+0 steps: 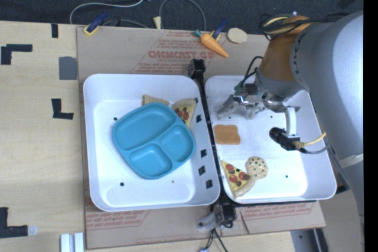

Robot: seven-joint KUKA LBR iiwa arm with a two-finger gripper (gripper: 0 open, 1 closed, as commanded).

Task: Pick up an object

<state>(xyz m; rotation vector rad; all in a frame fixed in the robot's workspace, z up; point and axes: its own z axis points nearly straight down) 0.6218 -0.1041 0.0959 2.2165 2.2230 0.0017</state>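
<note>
Nearest the camera, a pizza slice and a cookie lay touching at the front of the right bin, with a toast just behind them on the bin floor. Above the toast the gripper hung low over the bin's back half, its fingers spread and nothing between them. The toast looked the likeliest target, lying flat and apart from its neighbours; a clean try would call for centring the fingers over it, dropping straight down and closing across its narrower span, since a thin flat piece could slip out. In the left bin a blue tray covered part of a second slice. Beyond both bins, a carrot rested on the cardboard.
</note>
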